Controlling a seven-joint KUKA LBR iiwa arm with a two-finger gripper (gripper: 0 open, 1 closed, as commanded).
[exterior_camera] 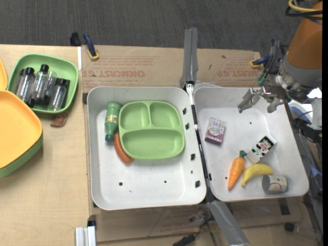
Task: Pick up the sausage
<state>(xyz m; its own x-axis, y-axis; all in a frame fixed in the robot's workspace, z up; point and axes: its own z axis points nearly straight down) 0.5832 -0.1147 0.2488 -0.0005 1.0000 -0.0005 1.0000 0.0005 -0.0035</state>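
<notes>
- Sausage [122,149]: orange-red, in the left bin [148,188], left of frame centre; wedged along the lower left edge of the green divided plate [151,128], touching it; upper end just below the green bottle [111,121].
- Long axis of sausage: slanted, upper left to lower right, roughly following the plate's rounded corner.
- Tool [262,99]: upper right of frame, above the far edge of the right bin [233,109]; two fingers spread apart, nothing between them, so open and empty.
- Arm [306,50]: grey with orange band, entering from the right edge of frame.
- Key relation: sausage well apart from tool, to the left and somewhat lower in frame, across the divider between the bins; judged to need a long leftward traverse before descent.
- Judged grasp: fingers best set across the short width of the sausage; plate edge hard against one side, likely obstacle for one finger.
- Right bin contents: small pink box [214,130], carrot [236,171], banana [256,173], black-and-white carton [261,148], small can [275,183]; none in the direct line to the sausage.
- Counter [46,209]: stacked yellow plates [18,132] and a green tray of bottles [43,83] at far left.
- Task stage: pick not yet begun.
</notes>
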